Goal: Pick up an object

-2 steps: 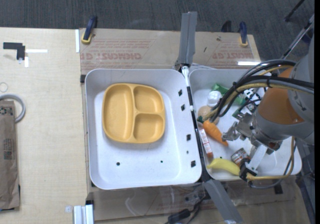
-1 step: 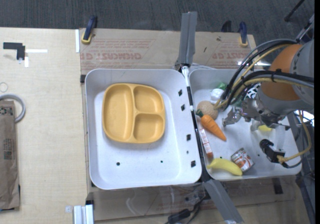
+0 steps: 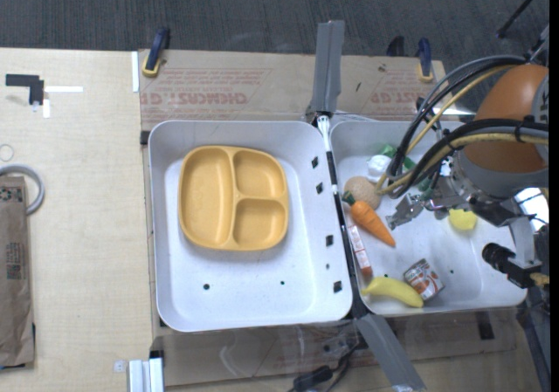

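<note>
My gripper (image 3: pixel 403 211) hangs low over the middle of the right bin (image 3: pixel 476 299), reaching in from the right under the orange-banded wrist (image 3: pixel 511 111). An orange carrot (image 3: pixel 374 223) lies just left of the gripper tip, very close to it. A beige round item (image 3: pixel 360 190) sits at the carrot's upper end. A banana (image 3: pixel 393 292) and a small tin can (image 3: pixel 424 278) lie near the bin's front. A yellow lemon-like piece (image 3: pixel 463 220) rests right of the gripper, under the arm. Nothing is visibly held.
The left bin (image 3: pixel 162 233) holds a yellow divided plate (image 3: pixel 234 198). A narrow red packet (image 3: pixel 356 246) lies along the right bin's left wall. Green and white items (image 3: pixel 381 163) sit at its back, partly behind cables. A brown bag (image 3: pixel 16 268) lies at the bench's far left.
</note>
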You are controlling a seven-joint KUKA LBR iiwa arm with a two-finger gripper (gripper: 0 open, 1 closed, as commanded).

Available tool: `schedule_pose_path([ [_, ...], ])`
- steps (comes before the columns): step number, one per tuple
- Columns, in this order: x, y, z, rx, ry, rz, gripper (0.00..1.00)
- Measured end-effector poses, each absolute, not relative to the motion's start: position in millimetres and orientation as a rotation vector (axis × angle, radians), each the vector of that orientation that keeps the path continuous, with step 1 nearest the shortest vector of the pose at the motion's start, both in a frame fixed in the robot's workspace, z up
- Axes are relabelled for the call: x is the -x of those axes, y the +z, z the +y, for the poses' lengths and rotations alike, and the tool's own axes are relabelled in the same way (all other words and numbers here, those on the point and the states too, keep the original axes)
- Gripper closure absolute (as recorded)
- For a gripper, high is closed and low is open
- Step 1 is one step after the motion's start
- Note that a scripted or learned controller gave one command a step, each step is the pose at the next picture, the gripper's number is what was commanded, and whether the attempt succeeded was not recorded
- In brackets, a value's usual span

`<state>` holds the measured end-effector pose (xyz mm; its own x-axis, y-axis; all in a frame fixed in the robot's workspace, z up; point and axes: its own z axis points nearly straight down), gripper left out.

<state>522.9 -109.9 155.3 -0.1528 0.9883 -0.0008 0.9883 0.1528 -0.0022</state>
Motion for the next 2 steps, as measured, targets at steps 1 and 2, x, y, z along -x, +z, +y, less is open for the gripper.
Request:
schedule_pose_path([
  [1,-528.3,90.8,-100.4,1.933,0.003,-2.475,0.00],
  [2,-528.0,99.2,-102.0,1.937,0.005,-2.471,1.00],
])
